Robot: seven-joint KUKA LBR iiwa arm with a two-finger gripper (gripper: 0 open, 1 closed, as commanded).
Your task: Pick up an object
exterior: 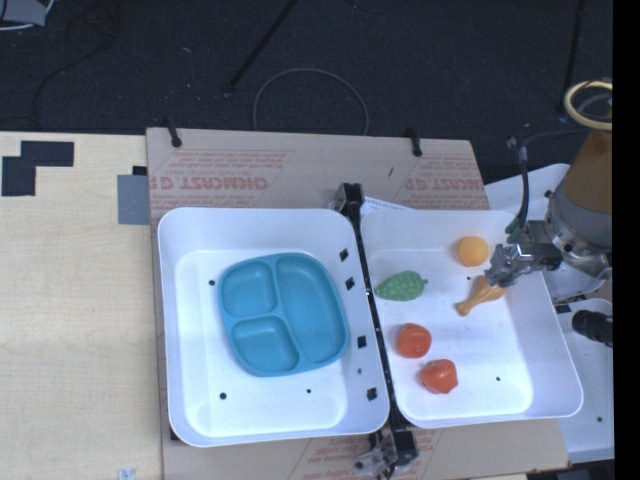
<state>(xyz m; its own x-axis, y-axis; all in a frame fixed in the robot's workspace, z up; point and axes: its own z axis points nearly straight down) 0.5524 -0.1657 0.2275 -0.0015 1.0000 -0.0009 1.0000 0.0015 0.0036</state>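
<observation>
I start with the bench: two shallow white bins side by side, the left bin (190,268) bearing a blue divided plate (283,313), the right bin (540,378) bearing the loose items. The arm (590,183) comes in over the right bin's far right rim, and the gripper (510,263) sits low just beside the orange-tan piece (480,296), which I judge to be the pick target. I cannot tell from this slant how the jaws stand, nor whether they touch the piece. The piece is small and elongated, lying flat and tilted, its thicker end toward the gripper and its thin end pointing down-left; it looks like a toy carrot or drumstick, though I can't be sure. To do this step well, I would set the jaws across the short axis near the thick end, come straight down, and close before lifting, since a slim part may roll or slip out. Other items, downward in size: a green leafy piece (400,286) near the divider, a red round fruit (413,340), a red piece (438,375) near it, and an orange ball (472,251) close to the gripper, which I must avoid nudging.
</observation>
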